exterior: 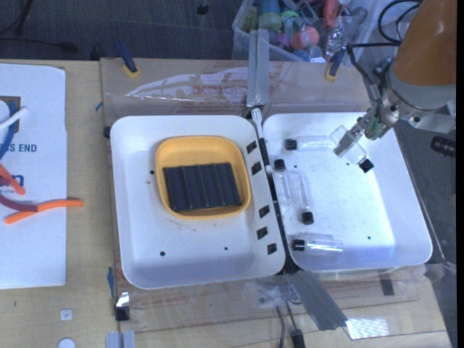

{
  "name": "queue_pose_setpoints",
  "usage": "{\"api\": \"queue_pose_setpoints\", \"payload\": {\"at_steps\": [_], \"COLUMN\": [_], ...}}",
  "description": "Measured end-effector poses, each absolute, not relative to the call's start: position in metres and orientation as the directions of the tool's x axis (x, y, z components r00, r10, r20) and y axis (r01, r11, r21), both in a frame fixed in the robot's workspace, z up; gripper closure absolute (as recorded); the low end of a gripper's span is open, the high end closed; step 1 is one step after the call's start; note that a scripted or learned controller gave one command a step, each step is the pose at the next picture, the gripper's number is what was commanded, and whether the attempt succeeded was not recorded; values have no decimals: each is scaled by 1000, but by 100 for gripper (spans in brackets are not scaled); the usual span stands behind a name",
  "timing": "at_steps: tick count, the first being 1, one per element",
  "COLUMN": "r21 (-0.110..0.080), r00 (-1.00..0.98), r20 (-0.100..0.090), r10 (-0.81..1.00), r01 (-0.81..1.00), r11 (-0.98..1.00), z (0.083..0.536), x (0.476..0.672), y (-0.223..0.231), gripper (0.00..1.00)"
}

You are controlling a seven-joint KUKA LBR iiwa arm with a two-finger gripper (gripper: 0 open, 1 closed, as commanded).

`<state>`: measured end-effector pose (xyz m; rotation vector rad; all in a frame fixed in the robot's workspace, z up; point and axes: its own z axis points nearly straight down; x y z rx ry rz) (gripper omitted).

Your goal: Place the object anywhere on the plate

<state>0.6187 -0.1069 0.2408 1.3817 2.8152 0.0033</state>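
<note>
Okay, two white bins on the counter (80, 64). Left bin (138, 252) has a yellow plate (168, 154) with a dark ribbed block (201, 187) lying flat on it. Right bin (384, 223) holds several clear vials with black caps, well apart: one (306, 144) near the far wall, one (293, 188) beside the divider, one (317, 245) at the near side. The tool (355, 142) hangs over the right bin's far right part with a clear vial (346, 142) at its tip; can't tell how it's gripped.

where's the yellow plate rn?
The yellow plate sits in the left bin in the camera view, a dark ridged block lying on it, just left of the divider.
</note>
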Motion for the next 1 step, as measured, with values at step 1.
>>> {"api": "queue_pose_setpoints", "payload": {"at_steps": [1], "r21": [4], "r00": [-710], "r20": [-7], "r10": [704], "r01": [704], "r11": [710], "z": [286], "x": [648], "y": [-179], "gripper": [100]}}
